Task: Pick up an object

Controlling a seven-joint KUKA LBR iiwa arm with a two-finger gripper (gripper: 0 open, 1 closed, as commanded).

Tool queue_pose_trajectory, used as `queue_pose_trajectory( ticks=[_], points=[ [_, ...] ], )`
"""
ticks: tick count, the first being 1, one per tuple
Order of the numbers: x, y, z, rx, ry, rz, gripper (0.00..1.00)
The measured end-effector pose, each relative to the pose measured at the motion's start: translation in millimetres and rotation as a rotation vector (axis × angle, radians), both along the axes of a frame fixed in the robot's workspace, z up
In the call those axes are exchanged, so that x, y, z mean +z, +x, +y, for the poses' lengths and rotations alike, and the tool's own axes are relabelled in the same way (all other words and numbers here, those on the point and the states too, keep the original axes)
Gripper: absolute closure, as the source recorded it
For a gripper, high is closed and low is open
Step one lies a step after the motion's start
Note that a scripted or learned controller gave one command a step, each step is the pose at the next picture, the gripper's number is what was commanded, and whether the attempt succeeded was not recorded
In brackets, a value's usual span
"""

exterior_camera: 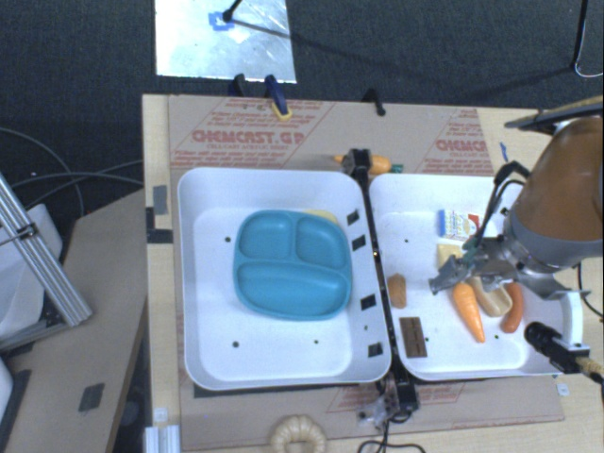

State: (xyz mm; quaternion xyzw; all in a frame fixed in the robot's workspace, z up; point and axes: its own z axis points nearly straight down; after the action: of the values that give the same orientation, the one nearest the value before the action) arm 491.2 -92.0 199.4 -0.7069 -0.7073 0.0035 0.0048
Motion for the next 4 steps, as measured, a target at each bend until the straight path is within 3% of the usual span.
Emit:
queue_pose_trajectory(
  ticks=[1,3,4],
  points=[
    [6,3,0,0.002,-0.001,-0.012,0.0],
    [-109,2,-2,0.0,0.0,-0.008,0.0],
    [-96,3,-2,0.0,-0.001,-0.013,1.0]
  ],
)
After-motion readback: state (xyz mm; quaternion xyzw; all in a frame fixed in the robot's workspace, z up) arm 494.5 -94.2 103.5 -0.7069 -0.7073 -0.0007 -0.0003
